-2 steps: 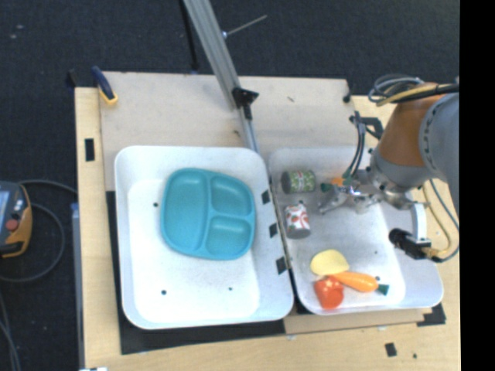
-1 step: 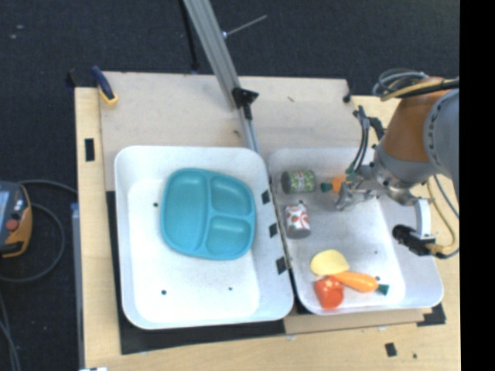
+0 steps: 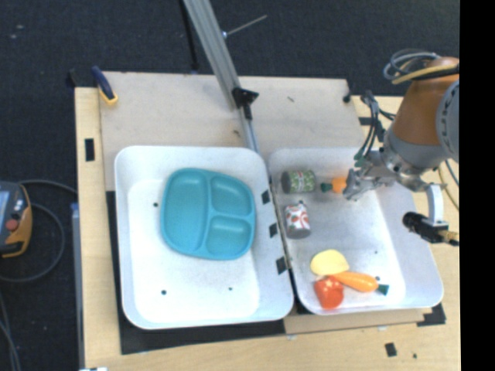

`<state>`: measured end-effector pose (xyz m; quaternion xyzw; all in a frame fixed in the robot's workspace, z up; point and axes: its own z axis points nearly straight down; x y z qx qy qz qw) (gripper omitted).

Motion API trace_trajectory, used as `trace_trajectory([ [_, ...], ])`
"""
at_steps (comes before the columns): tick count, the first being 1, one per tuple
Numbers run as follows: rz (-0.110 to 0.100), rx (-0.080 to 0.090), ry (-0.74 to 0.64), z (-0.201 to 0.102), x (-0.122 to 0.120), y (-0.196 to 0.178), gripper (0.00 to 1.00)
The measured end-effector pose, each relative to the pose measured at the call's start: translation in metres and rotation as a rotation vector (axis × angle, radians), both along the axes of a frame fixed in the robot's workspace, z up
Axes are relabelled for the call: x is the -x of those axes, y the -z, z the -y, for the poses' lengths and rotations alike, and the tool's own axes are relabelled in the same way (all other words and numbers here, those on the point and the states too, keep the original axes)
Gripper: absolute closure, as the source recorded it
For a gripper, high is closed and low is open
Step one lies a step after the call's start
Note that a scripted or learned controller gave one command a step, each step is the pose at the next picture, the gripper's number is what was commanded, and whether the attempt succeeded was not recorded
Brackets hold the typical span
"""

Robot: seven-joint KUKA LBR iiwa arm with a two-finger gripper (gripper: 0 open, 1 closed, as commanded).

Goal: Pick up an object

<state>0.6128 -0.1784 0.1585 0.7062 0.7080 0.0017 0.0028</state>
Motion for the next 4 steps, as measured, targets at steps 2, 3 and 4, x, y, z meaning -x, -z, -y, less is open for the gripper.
trace_trajectory([
  [2, 0.001, 0.001, -0.001, 0.004, -0.006, -0.1, 1.0],
  [3, -0.006, -0.001, -0.003, -0.048, -0.003, -0.087, 1.0],
  [4, -0.005, -0.003, -0.005, -0.107, -0.004, -0.092, 1.0],
])
